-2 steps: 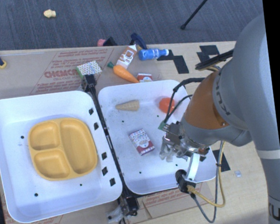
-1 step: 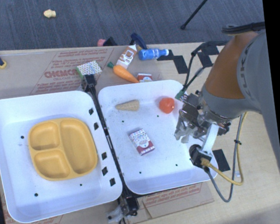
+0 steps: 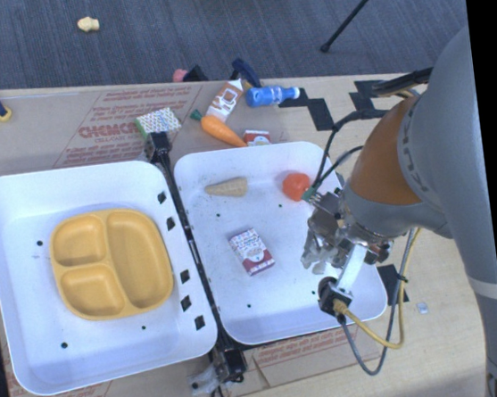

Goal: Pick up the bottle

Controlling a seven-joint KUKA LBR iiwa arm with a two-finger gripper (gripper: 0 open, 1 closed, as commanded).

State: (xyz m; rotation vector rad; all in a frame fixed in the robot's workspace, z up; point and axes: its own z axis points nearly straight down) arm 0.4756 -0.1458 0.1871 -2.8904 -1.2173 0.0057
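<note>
Over the right bin (image 3: 369, 304) — bottle (image 3: 270, 96) outside it.
My gripper (image 3: 319, 245): jaw state unclear — I risk snatching the tomato (image 3: 295, 185) instead.

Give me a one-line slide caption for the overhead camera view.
KUKA arm's gripper over the right bin near a small carton; the blue bottle lies outside on the bench.

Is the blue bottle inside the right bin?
No. The blue bottle lies on the cardboard beyond the right bin, outside its far rim.
</note>
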